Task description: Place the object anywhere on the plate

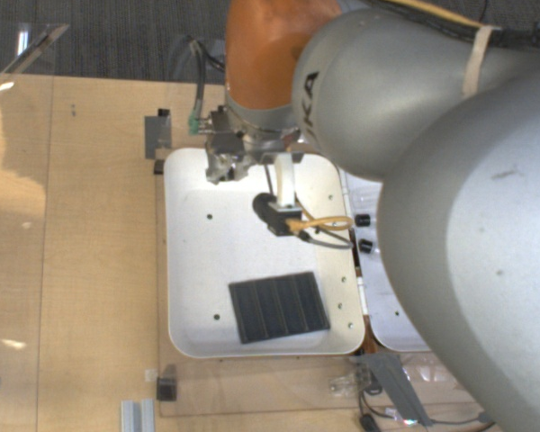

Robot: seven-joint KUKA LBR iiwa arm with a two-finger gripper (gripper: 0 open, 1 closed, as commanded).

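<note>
"One loose thing is seen in the white bin [187, 268] beneath the pincer [223, 166]: a dark ribbed slab [279, 307], lying flat, well apart from the pincer and nearer the camera than it. Is it taken as the object?"

"It is judged so, though this cannot be settled. Where the plate lies cannot be told, since the neighbouring bin [389, 324], on the pincer's other side from the bare worktop [72, 241], is largely covered by the arm [432, 151]."

"And the pincer's state?"

"Whether it is released or clenched cannot be told. It is held over the far end of the white bin, and nothing can be seen carried in it."

"What could be got wrong from here?"

"The slab is thin and pressed flat to the bin floor, so little edge is offered. By a descent made off-centre, a closure on nothing could be caused, or the slab could be shoved against the near wall just beside it. If it were raised by one edge only, it could be tilted and let slip on the way across. With the plate's place unknown, a release could be made short of it."
</note>
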